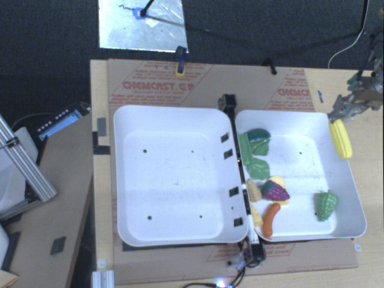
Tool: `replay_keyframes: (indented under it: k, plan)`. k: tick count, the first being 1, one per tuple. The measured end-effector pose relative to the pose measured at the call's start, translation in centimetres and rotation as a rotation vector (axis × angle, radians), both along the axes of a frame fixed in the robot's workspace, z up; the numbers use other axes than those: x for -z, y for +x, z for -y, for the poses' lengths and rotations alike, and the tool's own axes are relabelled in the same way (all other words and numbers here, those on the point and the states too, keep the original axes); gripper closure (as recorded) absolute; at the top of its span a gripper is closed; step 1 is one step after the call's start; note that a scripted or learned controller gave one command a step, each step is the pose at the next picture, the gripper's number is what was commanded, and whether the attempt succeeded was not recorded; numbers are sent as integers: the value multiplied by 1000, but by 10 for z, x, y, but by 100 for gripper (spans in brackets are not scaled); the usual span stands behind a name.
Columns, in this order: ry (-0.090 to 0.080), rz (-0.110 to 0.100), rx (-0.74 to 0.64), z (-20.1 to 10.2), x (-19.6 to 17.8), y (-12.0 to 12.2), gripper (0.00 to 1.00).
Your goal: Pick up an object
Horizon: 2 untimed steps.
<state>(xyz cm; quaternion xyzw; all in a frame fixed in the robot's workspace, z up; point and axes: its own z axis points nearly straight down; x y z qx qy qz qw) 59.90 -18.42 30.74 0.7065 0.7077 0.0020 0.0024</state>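
My gripper (pixel 339 111) hangs over the far right corner of the right bin (pixel 300 230), coming in from the right edge of the view. A yellow corn cob (pixel 341 138) sits directly beneath it, across the bin's right rim, its upper end touching the gripper's tip. Whether the cob is gripped cannot be made out. Inside the bin lie a dark green leafy piece (pixel 258 136), a lighter green leaf (pixel 258 166), purple grapes (pixel 276 191), an orange sausage-shaped piece (pixel 271 219) and a green knobbly piece (pixel 326 204).
The left bin (pixel 174 236) adjoins the right one along a black hinged divider (pixel 231 155). Small yellow pieces (pixel 255 192) lie against that divider. A cardboard sheet (pixel 198 83) lies under both bins, with a yellow clamp (pixel 180 69) at its back edge.
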Motion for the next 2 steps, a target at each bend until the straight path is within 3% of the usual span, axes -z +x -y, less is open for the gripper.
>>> replay_keyframes:
  k: [1,2]
  plan:
    - [2,-8,-3,-40,18,-49,100]
    - [4,-10,-8,-116,64,-76,100]
